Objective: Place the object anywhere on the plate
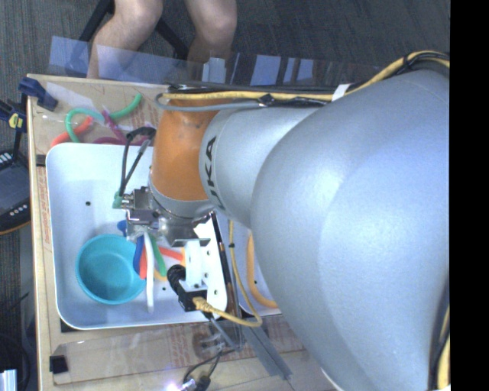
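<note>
Camera view from above the tabletop point(137, 347): from my remote station I see the grey arm point(344, 221) reaching in from the right, its orange band point(179, 156) hanging over the left white bin point(76, 176). The pincer point(149, 256) points down into that bin, just right of a teal bowl-like plate point(109, 269) resting on the bin floor near its lower left corner. Whether the pincer is spread or pressed together I cannot tell; the wrist housing and cables cover it. Beside the plate's right rim, under the wrist, I make out several small coloured things: a blue piece point(140, 260), an orange piece point(170, 251), a yellow-green strip point(158, 263) and a thin white stick point(149, 294). Which of these is the object to be placed I cannot tell, and none of them lies on the plate. Beyond the bin's far edge, green and pink toys point(95, 122) lie on the tabletop. Someone's bare legs point(172, 23) stand behind the bench.
</note>
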Tool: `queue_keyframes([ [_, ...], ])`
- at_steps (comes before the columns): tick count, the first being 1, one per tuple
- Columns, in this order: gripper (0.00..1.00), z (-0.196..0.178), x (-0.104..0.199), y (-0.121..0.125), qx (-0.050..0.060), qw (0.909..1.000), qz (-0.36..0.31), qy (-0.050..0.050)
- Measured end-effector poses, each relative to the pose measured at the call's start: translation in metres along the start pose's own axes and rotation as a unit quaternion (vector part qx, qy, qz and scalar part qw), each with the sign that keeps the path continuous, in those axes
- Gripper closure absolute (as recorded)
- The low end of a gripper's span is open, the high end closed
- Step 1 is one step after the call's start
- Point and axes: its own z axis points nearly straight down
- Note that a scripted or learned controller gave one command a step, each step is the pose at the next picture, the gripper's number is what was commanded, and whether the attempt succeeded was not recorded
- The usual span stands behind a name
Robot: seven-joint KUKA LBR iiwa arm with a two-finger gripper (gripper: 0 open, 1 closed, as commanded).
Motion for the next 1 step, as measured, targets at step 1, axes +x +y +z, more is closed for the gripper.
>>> queue_keyframes([
  [1,0.0,-0.0011,0.0,0.0006,-0.001,1.0,0.0,0.0],
])
